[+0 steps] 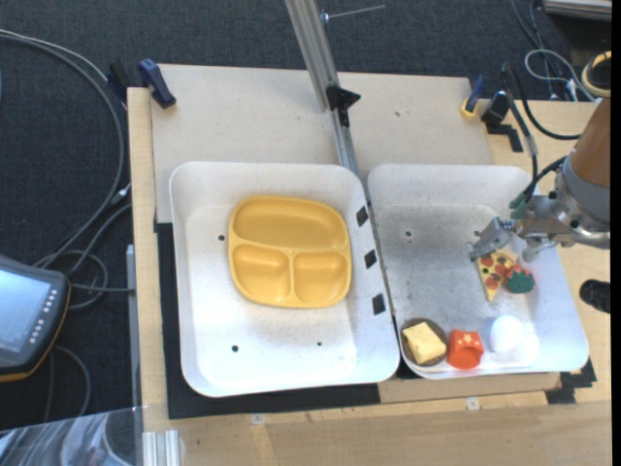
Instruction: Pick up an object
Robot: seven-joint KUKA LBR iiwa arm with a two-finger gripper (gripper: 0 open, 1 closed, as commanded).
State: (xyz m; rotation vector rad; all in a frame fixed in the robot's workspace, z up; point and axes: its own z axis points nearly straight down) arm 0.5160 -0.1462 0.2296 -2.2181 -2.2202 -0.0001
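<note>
My gripper [510, 243] hangs over the right part of the right bin [427, 202], open, with nothing between its fingers. Just below it a toy pizza slice [493, 272] lies on the bin floor, with a small green piece [522, 282] beside it. Along the bin's front edge sit a white rounded object [506, 334], a red object [466, 349] and a tan bread-like block [423, 342].
The left bin [194, 260] holds a yellow divided plate [289, 250]. A metal pole [315, 37] slants down to the seam between the bins. Clamps sit at the bench's back corners, and cables run on the floor at left and right.
</note>
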